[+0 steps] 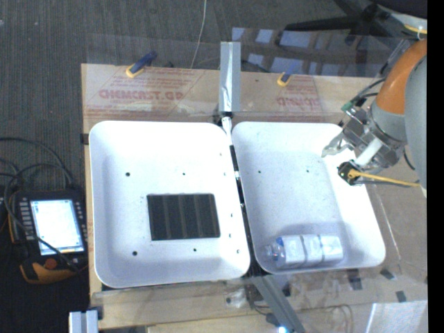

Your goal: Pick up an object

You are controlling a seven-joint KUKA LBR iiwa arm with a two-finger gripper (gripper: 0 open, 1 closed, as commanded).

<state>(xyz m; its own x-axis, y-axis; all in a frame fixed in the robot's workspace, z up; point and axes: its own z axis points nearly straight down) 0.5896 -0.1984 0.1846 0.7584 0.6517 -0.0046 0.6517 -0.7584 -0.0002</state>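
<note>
- My gripper [338,159] hangs over the bin's [305,179] edge, fingers spread, holding nothing.
- Bottle [305,250] lies well below-left: light, slick, crushable; grasp mid-body.

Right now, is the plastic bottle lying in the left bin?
No, the plastic bottle lies in the right bin, near its front edge.

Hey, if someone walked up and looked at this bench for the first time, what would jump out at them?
Probably the dark ribbed rectangular pad lying flat in the middle of the left bin, stark against the white. Next, the clear plastic bottle on its side near the front edge of the right bin. Then the gripper hovering over that bin's right rim, well away from the bottle.
</note>
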